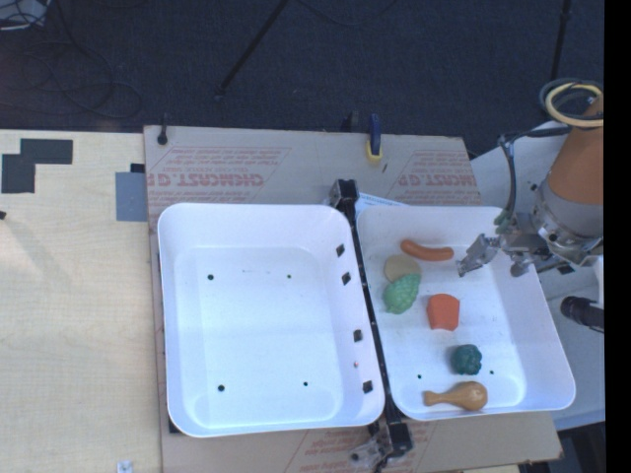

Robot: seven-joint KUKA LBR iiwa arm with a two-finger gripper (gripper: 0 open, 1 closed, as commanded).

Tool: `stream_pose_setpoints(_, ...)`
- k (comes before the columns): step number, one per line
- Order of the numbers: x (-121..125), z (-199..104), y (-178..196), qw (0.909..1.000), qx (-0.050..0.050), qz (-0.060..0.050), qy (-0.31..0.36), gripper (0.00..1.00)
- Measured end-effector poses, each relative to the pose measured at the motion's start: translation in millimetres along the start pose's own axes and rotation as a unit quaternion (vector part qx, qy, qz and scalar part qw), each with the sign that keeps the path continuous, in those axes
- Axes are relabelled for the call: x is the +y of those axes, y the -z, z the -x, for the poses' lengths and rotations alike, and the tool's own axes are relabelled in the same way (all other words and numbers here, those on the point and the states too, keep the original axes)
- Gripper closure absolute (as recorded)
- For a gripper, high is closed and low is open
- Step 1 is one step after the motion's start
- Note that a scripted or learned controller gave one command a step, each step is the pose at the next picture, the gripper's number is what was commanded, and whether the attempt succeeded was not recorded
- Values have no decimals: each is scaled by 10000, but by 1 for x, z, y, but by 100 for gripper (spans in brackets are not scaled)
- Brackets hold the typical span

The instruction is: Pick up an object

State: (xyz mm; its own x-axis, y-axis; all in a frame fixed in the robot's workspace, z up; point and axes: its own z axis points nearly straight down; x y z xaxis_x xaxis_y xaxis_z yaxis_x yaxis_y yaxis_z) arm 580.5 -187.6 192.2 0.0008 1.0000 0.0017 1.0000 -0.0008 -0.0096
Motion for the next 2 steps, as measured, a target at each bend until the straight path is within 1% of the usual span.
stream_pose_setpoints(1,-52,4,-102,10000,22,65,-10,0)
stream_pose_setpoints(2,-28,-36,-99,9999,-39,107,7,0)
